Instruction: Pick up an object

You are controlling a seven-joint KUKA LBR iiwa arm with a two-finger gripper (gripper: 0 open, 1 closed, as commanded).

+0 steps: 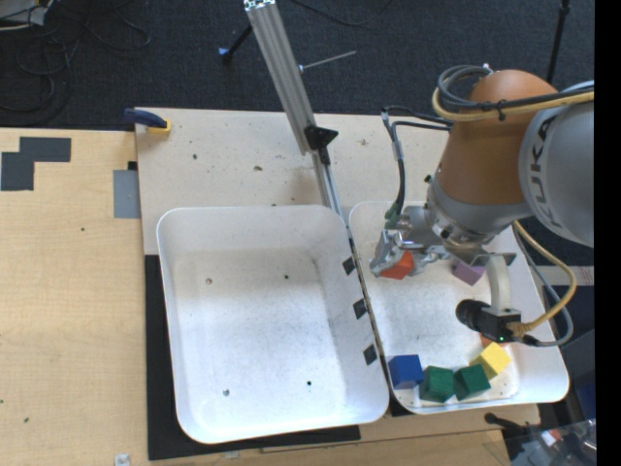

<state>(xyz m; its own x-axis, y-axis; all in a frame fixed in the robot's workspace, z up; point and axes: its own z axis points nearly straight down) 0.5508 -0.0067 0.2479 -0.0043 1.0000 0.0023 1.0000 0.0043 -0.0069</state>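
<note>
Arm bent over right bin (543, 382), gripper (393, 252) at red block (397, 267)

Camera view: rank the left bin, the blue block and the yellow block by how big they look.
1. Left bin, by far the largest.
2. Blue block.
3. Yellow block, which looks close to the blue block in size; that order is unsure.

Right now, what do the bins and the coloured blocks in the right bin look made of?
The bins look like thin moulded plastic: matte white, rounded rims, speckled with dark marks. The blue block, green blocks and yellow block show flat matte faces and crisp edges, likely painted wood or foam; I cannot tell which.
</note>
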